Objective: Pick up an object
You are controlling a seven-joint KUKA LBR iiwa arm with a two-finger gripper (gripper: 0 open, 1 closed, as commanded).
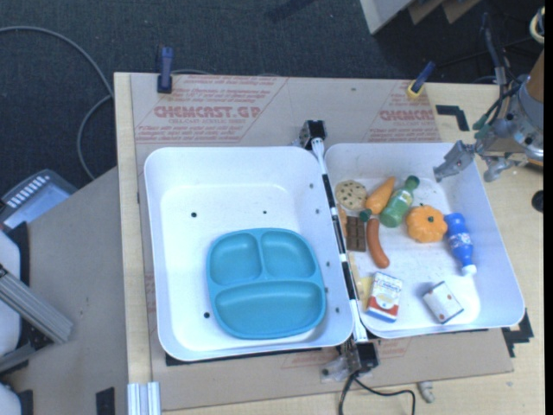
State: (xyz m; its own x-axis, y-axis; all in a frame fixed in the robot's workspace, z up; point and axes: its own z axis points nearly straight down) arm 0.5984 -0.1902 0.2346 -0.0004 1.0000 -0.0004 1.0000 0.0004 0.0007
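"Objects first: where do they lie from the gripper (467, 170)?"

"All on the bin side of it. I see the orange pumpkin (426, 224) nearest, down and inward from the fingertips, with the blue bottle (459, 242) just past it. The green bottle (397, 206) and the carrot (380, 195) lie further inward, touching each other, and the cookie (351, 194) sits beyond them by the divider. The sausage (377, 242), the small carton (384, 296) and the white box (442, 302) are well off, toward the near rim."

"And the arm's pose?"

"I have it reaching in from the right, with the wrist (527, 124) outside the right bin (510, 271) and above the bench. The gripper hangs over that bin's far right corner, tilted in toward the pile. Its fingers (448, 162) are spread apart and I see nothing between them."

"Edges?"

"The bin's far rim runs right behind the gripper, and its right rim passes under the wrist. The floor directly under the fingertips is bare white. Inward, the pumpkin, blue bottle and green bottle crowd together, so gaps there are tight. The white box has open floor around it."

"The other side?"

"Farthest from the gripper, the left bin (173, 232) holds a blue divided plate (266, 282), with bare floor around it."
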